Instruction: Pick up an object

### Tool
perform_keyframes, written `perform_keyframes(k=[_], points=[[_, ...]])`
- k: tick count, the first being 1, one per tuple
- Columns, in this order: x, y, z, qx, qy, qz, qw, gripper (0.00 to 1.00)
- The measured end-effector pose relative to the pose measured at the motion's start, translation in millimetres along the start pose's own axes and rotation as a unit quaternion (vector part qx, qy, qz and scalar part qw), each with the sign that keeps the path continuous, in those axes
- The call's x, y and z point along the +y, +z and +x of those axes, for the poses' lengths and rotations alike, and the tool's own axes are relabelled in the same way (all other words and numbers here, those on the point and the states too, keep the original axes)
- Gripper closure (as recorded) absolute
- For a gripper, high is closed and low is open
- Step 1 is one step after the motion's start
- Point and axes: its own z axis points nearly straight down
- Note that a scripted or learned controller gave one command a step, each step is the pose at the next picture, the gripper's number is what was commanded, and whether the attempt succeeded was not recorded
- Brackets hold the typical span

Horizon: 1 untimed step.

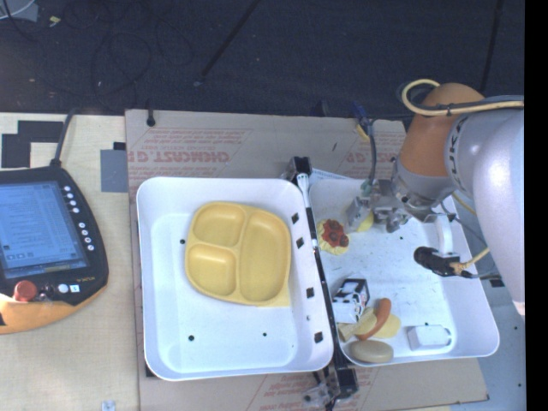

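Observation:
My gripper (pixel 378 213) hangs low over the back of the right bin (pixel 467 315), reaching in from the right. Just to its left lies a red and yellow toy (pixel 332 234) near the bin's left wall, and a small yellow piece (pixel 365 223) shows right beside the gripper. Toward the front of this bin lie a black and white cube (pixel 349 294), an orange sausage-shaped piece (pixel 382 312) on yellow slices (pixel 366 325), a beige oval (pixel 370 351) and a white block (pixel 427 336). Nothing is seen held.
The left bin (pixel 163 315) holds a yellow divided plate (pixel 239 252). A tablet-like pendant (pixel 43 234) lies on the bench at the far left. The arm's grey body (pixel 492 187) overhangs the right bin's right side.

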Motion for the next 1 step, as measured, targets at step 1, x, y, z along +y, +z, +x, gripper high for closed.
perform_keyframes(k=[1], points=[[1.3, -10.9, 6.1, 0.005, -0.002, 0.000, 1.0000, 1.00]])
